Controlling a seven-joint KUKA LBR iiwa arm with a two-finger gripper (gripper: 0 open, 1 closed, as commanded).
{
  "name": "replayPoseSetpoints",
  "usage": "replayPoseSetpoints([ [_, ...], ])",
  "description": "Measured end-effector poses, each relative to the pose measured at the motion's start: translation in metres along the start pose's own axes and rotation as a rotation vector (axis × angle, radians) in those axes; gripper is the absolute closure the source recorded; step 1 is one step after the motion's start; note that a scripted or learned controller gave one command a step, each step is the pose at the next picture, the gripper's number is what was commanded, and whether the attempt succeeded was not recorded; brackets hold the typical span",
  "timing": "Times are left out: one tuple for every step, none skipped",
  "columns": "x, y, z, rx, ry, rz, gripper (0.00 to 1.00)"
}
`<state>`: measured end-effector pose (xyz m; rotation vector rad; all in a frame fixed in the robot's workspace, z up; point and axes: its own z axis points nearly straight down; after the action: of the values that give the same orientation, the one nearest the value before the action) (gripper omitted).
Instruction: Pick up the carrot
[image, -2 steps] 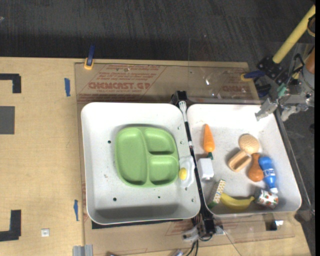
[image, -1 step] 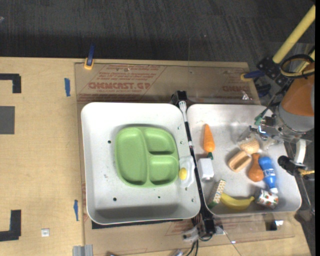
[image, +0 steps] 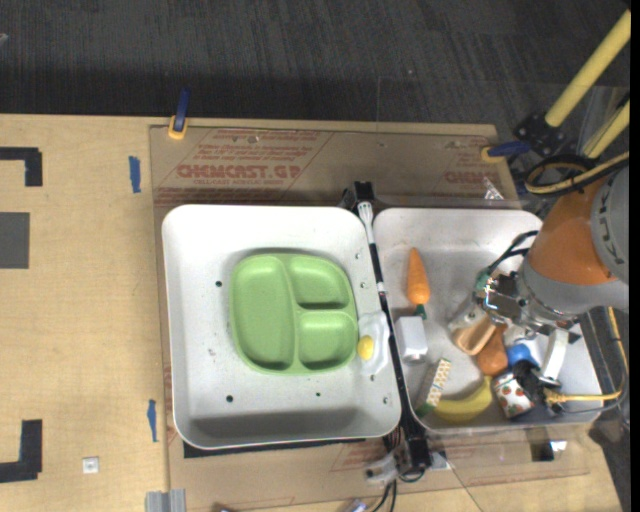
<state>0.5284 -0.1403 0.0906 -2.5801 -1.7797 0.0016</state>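
The carrot (image: 417, 278), orange with a short green end, lies in the right bin (image: 450, 232) near its left wall, pointing towards the back. My gripper (image: 497, 303) hangs over the middle of that bin, to the right of the carrot and apart from it. It sits just above a tan piece (image: 474, 336) and an orange-brown piece (image: 492, 357). The arm's orange band (image: 565, 250) rises behind it to the right.
Round the gripper lie a white block (image: 411, 336), a banana (image: 466, 404), a small patterned item (image: 438, 377), a blue item (image: 522, 355) and a red-and-white ball (image: 513, 397). The left bin (image: 200, 260) holds a green divided plate (image: 294, 310) and a small yellow item (image: 366, 348).
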Motion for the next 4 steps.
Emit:
replayPoseSetpoints([
  [-0.005, -0.045, 0.002, -0.023, -0.001, 0.068, 0.0],
  [-0.011, -0.047, 0.002, -0.011, -0.003, -0.14, 0.0],
  [-0.014, -0.043, -0.01, -0.024, -0.012, -0.135, 1.0],
  [0.08, -0.081, -0.139, -0.01, 0.002, -0.122, 1.0],
])
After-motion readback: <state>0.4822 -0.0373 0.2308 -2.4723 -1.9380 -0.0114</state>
